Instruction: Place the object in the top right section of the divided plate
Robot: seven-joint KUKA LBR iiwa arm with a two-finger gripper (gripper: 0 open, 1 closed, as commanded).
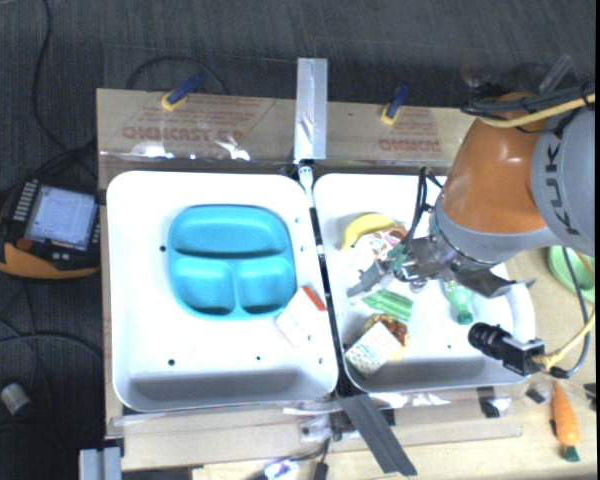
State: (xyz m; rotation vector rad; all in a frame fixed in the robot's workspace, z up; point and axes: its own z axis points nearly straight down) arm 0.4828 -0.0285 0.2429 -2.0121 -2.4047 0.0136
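Gripper (408,264): centre-right of frame, low in the right bin (500,363), over the clutter; finger state cannot be told
Blue plate (230,258): left bin (140,298)

A KUKA iiwa arm (540,183) shows a broad, rounded orange band over a grey wrist housing, with black letters "KU" readable on the pale grey link at the frame's edge. Black and yellow cables loop across its top and trail down its side. Beneath the wrist sits a metallic gripper (405,268) assembly, and a small black cylindrical fitting (500,343) juts out nearby.
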